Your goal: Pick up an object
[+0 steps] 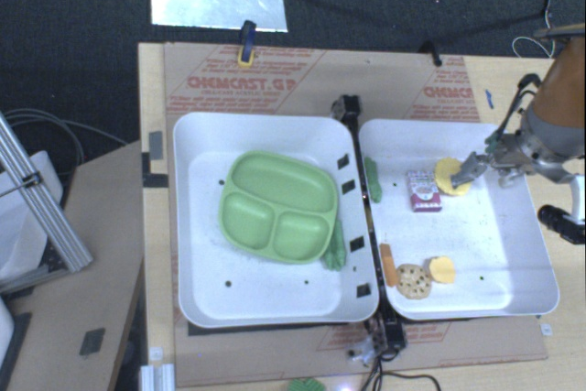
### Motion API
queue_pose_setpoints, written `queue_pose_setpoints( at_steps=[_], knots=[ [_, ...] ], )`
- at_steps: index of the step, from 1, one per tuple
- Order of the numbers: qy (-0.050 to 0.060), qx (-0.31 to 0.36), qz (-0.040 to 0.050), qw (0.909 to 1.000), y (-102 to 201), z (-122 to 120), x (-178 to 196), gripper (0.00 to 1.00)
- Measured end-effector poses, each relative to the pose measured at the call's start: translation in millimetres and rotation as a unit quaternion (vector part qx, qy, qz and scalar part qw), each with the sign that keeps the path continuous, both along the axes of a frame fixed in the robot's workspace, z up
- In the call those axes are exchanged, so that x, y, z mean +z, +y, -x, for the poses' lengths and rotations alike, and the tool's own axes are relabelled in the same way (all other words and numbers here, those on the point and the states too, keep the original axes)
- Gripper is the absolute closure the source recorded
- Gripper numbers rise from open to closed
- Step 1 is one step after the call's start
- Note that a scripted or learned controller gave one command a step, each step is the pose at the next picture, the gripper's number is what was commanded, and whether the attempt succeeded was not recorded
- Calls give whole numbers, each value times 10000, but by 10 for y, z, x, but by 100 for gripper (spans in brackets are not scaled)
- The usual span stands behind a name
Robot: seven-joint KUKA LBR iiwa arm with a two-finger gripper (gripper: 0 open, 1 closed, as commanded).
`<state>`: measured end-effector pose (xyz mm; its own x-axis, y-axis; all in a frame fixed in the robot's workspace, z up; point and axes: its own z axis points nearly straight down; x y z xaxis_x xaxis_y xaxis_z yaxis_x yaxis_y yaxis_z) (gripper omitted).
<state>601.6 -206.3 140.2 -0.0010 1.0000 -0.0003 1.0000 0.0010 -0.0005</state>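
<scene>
The arm reaches in from the right over the right bin (526, 284), and its hand (469, 171) sits low at a yellow round piece (448, 174) in the upper middle of that bin. The dark fingers lie against the piece's right edge and partly cover it; whether they are apart or closed on it cannot be told from this view. Just to the left of the yellow piece, almost touching it, lies a small red and white packet (423, 192). Nearer the front of the same bin sit a chocolate-chip cookie (414, 280) and a second yellow piece (441, 269), close together, with an orange stick (387, 263) beside them along the left wall. A green strip (373, 179) lies against that wall further back. The left bin (197, 288) holds a green divided tray (278, 207), with a green thing tucked at its right front corner. Both bins rest on the cardboard-covered worktop (302, 78)
</scene>
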Motion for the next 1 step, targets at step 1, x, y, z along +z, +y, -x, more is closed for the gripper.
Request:
queue_pose_setpoints(
  at_steps=[1],
  knots=[
    [-29,27,3,10000,159,-418,-548,0]
  ],
)
